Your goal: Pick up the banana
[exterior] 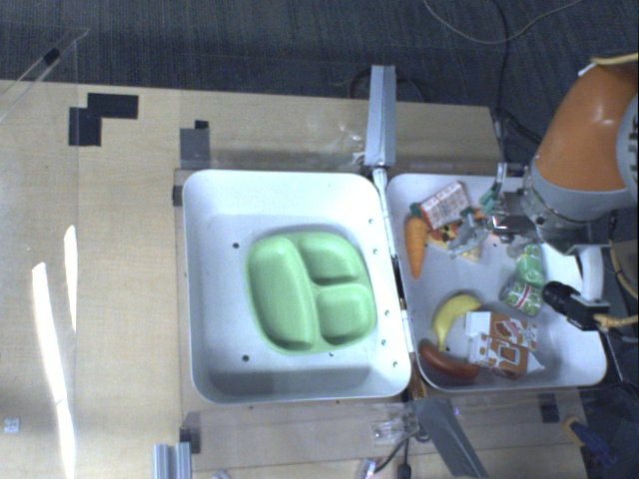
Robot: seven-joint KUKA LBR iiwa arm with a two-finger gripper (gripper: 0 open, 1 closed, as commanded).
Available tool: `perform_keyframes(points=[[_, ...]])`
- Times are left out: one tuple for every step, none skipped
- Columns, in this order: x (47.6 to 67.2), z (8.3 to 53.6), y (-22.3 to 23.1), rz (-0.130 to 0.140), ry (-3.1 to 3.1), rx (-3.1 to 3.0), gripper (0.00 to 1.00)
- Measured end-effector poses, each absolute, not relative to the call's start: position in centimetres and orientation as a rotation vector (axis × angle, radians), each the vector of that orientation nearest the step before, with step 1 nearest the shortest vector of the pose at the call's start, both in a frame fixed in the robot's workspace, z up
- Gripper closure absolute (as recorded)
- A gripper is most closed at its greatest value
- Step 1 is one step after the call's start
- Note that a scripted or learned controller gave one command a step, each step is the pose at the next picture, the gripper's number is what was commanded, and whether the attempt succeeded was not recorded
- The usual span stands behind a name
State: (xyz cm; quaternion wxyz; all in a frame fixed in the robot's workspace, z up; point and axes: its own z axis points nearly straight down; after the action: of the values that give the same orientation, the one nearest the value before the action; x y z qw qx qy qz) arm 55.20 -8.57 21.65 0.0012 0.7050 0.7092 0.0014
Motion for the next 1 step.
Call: perform_keyframes(points=[[52.08,9.75,-8.93,0.004,2.079,2.353,0.0]])
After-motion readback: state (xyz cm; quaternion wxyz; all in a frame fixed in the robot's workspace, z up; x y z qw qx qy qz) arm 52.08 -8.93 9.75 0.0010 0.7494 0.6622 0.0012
